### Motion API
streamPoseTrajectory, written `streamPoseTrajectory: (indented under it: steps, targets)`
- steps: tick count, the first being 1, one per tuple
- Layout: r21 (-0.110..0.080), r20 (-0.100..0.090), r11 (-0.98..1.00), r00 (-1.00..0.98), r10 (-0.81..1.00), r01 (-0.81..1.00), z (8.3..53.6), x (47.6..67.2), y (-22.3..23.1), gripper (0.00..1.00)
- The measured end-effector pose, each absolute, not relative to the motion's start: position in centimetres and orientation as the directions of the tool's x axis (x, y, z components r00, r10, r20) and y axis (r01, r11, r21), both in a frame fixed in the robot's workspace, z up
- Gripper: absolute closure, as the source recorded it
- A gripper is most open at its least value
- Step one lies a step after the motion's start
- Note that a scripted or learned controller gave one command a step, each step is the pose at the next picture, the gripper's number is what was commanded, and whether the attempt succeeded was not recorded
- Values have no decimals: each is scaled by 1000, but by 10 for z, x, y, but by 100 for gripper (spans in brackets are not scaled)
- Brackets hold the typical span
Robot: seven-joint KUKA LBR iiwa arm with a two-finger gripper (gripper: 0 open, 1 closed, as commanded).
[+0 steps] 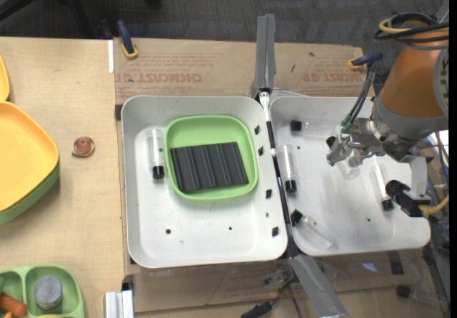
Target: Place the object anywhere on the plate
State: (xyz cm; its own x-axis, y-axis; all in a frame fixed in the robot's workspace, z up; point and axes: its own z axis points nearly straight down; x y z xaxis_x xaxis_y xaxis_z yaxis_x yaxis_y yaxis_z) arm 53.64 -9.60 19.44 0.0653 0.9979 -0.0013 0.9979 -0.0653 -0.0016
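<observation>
Gripper (350,154) of the grey arm hangs low in the right white bin (321,220); its grip I cannot tell. Dark ribbed rectangular block (208,166) already lies on the green square plate (178,134). Further grabbing risks snagging clear tubes (284,166) instead.

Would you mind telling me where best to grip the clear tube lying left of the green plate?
Probably mid-body on the tube, from above, jaws closing across its width: it lies flat, lengthwise along the plate, with its black cap toward the camera.
</observation>
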Motion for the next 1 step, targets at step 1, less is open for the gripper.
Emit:
streamPoseTrajectory:
  steps: [1]
  targets:
    - [-2,-1,-65,65,998,998,194,536,-96,0]
